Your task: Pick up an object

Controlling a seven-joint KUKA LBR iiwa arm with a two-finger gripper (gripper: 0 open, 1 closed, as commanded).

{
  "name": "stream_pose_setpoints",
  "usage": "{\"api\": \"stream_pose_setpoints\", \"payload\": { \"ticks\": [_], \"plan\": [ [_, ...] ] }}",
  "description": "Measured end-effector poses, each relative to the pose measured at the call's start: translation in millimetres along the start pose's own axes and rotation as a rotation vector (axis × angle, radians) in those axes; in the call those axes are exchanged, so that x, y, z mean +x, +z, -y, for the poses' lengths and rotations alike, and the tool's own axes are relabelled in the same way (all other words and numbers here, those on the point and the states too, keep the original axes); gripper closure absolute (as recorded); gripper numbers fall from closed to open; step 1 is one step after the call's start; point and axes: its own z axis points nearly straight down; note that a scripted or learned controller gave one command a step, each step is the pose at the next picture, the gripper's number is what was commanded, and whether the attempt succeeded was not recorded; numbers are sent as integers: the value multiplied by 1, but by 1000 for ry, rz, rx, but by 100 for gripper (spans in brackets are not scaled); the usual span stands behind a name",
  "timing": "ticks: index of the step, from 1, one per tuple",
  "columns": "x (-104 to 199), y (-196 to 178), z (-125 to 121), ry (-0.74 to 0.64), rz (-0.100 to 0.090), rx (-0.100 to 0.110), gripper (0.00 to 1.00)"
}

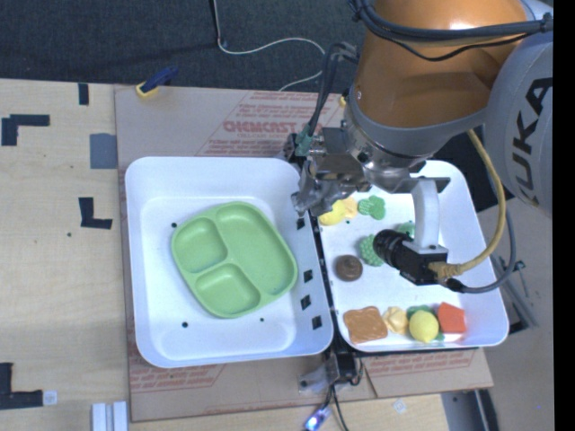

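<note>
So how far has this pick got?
Done: the arm is over the right bin, its end effector low at the bin's top left corner beside a yellow piece. In hand: no visible grasp. Left: gripping and lifting; toast, lemon and cookie lie loose.

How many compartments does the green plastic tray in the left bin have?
3. The green plastic divided tray lies in the left white bin. One long compartment runs along its upper right side, one sits at its upper left, and one at its lower end. No part of it is covered.
</note>
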Motion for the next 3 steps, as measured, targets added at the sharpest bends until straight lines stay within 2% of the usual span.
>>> {"api": "stream_pose_setpoints", "payload": {
  "ticks": [1,2,3],
  "plan": [
    [0,-9,0,0,2,3,100],
    [-59,35,1,10,3,6,100],
    [-112,43,1,8,2,4,100]
  ]
}}
